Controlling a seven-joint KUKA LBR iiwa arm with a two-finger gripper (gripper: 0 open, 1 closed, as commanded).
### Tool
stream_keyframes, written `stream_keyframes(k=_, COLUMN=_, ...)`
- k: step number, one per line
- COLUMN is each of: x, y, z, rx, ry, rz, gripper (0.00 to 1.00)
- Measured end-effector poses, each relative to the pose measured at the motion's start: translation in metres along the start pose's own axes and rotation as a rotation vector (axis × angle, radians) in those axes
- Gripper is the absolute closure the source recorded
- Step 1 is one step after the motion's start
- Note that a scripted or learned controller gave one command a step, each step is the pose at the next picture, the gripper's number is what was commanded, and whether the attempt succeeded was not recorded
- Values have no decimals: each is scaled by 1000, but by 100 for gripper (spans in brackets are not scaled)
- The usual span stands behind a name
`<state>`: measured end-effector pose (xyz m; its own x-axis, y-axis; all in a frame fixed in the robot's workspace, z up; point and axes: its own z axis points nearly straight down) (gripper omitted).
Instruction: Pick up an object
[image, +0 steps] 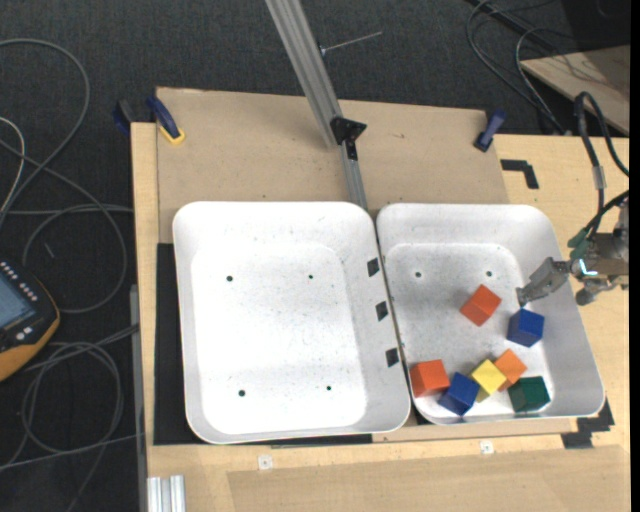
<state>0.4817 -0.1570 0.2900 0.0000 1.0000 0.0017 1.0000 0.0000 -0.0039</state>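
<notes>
Gripper (543, 281), fingers' state untellable, hovered just above the blue cube (526, 327) with the orange cube (481, 305) beside it, so a descent risked nudging both.

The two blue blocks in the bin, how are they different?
The upper blue block sits alone near the gripper; the lower blue block is in the row at the bin's front edge, touching the yellow block. The upper looks darker. Both are small blue cubes.
</notes>
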Motion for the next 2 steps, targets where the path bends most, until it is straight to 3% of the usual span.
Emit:
stream_keyframes(k=1, x=0, y=1, z=-2, rx=-5, ry=-1, rz=-1, gripper=0)
stream_keyframes(k=2, x=-2, y=6, z=59, rx=3, ry=1, rz=0, gripper=0)
